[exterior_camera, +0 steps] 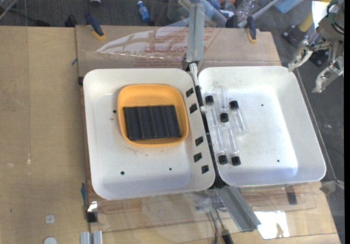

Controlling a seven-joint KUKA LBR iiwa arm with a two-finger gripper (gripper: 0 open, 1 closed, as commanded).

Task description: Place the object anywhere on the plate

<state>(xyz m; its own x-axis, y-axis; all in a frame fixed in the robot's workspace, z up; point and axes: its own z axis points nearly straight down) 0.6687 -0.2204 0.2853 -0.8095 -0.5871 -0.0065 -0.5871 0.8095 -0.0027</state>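
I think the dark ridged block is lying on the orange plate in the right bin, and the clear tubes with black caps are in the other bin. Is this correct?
Not quite. The camera view shows the orange plate, with the dark ridged block on it, in the left bin, not the right one. The clear tubes with black caps lie in the right bin. The rest stands.

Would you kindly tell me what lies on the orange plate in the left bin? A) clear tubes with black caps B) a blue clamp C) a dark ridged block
C: a dark ridged block rests on the orange plate; the clear tubes lie in the right bin.
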